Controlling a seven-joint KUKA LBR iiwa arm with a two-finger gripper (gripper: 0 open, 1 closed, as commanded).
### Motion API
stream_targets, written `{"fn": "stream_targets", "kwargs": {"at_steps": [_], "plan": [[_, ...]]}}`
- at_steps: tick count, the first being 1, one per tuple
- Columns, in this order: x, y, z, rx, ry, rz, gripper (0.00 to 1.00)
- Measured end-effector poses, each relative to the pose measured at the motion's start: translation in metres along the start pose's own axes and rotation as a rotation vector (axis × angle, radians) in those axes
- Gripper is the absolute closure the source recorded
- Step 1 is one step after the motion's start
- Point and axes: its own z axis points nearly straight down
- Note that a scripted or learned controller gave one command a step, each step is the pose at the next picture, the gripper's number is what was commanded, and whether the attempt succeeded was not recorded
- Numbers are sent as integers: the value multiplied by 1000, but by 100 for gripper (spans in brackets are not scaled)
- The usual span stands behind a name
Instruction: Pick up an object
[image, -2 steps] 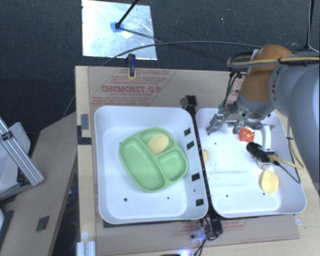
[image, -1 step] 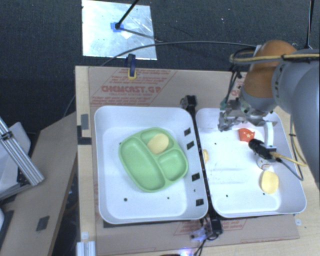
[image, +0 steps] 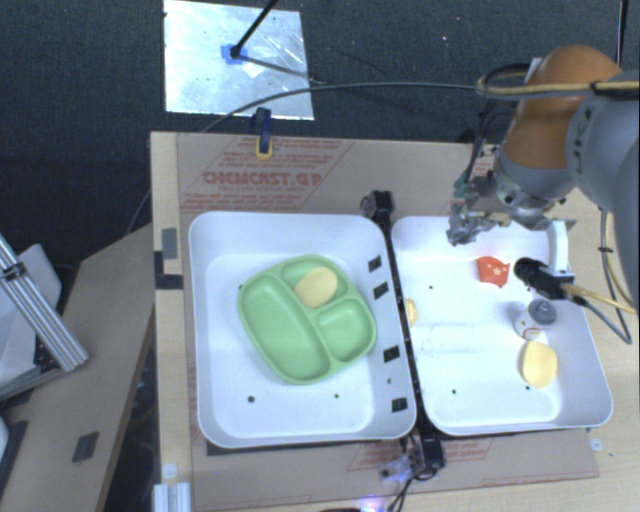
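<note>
My gripper (image: 462, 234) hangs over the far left part of the right bin (image: 580, 400), with nothing seen in it. A small red object (image: 491, 270) lies just to its right on the bin floor. Nearer the front lie a small grey and white round piece (image: 536, 316) and a pale yellow lemon-like object (image: 538, 364). In the left bin (image: 230, 400) sits a green divided plate (image: 290, 345), and a yellow object (image: 317, 287) rests in its far compartment.
A small yellow bit (image: 410, 311) lies at the right bin's left edge, by the black divider (image: 395, 310) between the bins. The bins rest on a cardboard sheet (image: 270, 175). A silver patch (image: 235, 55) lies on the dark floor behind.
</note>
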Motion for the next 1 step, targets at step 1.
{"fn": "stream_targets", "kwargs": {"at_steps": [1], "plan": [[-4, -4, -47, 0, 0, 1, 100]]}}
